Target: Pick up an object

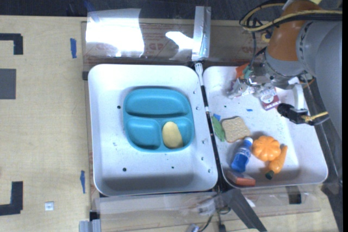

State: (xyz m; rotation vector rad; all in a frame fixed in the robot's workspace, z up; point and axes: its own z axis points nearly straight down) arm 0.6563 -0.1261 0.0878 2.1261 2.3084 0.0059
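Observation:
My gripper (242, 85) hangs low over the far left part of the right bin (311, 167), at the end of the grey arm with its orange band (286, 41). Its tip is blurred against the bin floor. Nearer the front of that bin lie a slice of toast (235, 128), a blue bottle (241, 156), an orange pumpkin (265, 148), a carrot (279, 161), a red piece (241, 180) and a green piece (218, 129). All of these lie apart from the gripper.
The left bin (109, 117) holds a blue divided tray (157, 103) with a yellow oval fruit (172, 134) in its front right compartment. A small red and white item (269, 99) lies just right of the gripper. Cables loop above the wrist.

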